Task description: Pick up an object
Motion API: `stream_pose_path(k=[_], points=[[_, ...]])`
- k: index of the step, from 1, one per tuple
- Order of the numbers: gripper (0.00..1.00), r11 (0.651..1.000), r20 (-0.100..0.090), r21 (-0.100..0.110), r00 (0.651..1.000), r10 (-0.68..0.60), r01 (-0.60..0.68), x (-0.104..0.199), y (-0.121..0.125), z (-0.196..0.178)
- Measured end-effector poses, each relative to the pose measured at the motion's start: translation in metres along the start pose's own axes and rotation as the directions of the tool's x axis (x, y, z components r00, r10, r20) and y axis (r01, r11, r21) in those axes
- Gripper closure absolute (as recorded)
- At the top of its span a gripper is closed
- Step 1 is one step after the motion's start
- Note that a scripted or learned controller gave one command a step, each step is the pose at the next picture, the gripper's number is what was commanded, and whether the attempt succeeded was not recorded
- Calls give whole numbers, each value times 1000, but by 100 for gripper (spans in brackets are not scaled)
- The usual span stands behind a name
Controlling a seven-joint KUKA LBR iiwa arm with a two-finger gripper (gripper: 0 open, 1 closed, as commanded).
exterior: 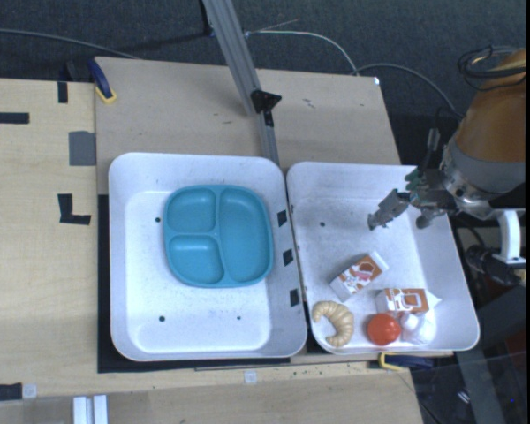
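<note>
My gripper (403, 216) hangs over the upper right part of the right bin (336, 193), fingers spread open with nothing between them. Below it, in the bin's near half, lie a small white and orange carton (359, 275), a second white and orange carton (407, 300), a red ball-like fruit (383, 329) and a tan croissant (334, 321). A white lump (420, 327) sits beside the red fruit. The gripper is well apart from all of them, above and to the right of the first carton.
The left bin (137, 316) holds a blue divided plate (219, 235). A grey metal pole (234, 42) slants in from the top down to the bins' shared edge. The arm's orange band (499, 122) is at the right edge.
</note>
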State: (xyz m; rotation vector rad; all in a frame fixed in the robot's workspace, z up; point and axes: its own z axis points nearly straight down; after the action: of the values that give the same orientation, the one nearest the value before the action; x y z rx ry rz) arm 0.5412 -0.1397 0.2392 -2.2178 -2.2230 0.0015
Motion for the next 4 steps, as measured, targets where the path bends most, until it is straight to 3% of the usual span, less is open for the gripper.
stream_pose_path(k=[1, 4], points=[[0, 1000, 0, 0, 1000, 0, 0, 0, 0, 0], [0, 1000, 0, 5, 1000, 1, -1, 12, -9, 149]])
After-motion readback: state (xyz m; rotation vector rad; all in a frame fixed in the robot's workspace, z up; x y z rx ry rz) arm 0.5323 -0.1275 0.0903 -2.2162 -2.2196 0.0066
